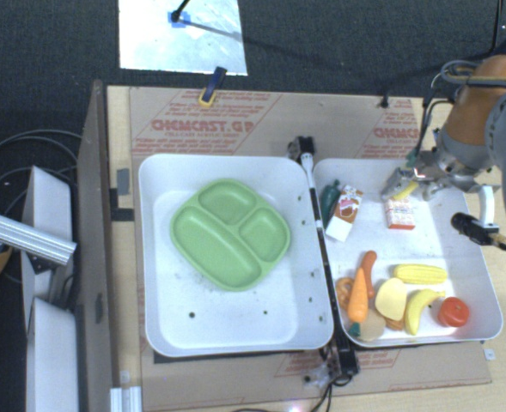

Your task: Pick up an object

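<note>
My gripper (411,181) hangs over the back of the right bin (484,269), at the end of the grey and orange arm coming in from the right. Just in front of it, a small red and white box (400,215) lies flat on the bin floor. To the left lie a white carton with a red label (347,206) and a dark green item (330,200). At the bin's front sit a carrot (362,286), a corn cob (421,274), a banana (418,309), a yellow wedge (390,298) and a red tomato (453,312).
The left bin (175,178) holds a green divided plate (229,233). A black and white part (476,223) juts over the right bin's right wall. The ridge between the bins (317,230) runs front to back. Cables lie off the bench to the left.
</note>
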Controlling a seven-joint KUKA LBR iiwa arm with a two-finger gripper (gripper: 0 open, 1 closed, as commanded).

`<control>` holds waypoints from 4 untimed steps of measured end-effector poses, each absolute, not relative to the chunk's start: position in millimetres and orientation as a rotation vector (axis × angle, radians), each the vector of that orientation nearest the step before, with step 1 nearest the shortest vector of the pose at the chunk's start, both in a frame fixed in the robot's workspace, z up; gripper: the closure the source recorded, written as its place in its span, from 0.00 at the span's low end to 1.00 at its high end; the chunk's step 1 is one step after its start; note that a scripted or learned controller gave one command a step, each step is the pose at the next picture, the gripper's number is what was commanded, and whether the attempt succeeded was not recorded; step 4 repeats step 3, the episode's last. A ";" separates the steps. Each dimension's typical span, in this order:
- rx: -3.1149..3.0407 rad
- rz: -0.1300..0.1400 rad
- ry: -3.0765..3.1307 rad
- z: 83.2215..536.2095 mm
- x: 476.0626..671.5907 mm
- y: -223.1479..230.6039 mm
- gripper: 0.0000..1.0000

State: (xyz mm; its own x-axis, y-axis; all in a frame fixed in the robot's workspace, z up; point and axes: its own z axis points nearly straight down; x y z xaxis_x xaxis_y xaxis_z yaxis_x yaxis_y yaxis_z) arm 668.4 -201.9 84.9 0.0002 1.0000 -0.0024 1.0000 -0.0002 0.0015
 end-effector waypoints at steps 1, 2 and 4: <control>2.211 0.003 2.220 97.5 670.3 -201.3 1.00; 2.203 0.014 2.231 181.5 671.7 -116.1 1.00; 2.212 0.005 2.231 240.7 611.1 -59.0 1.00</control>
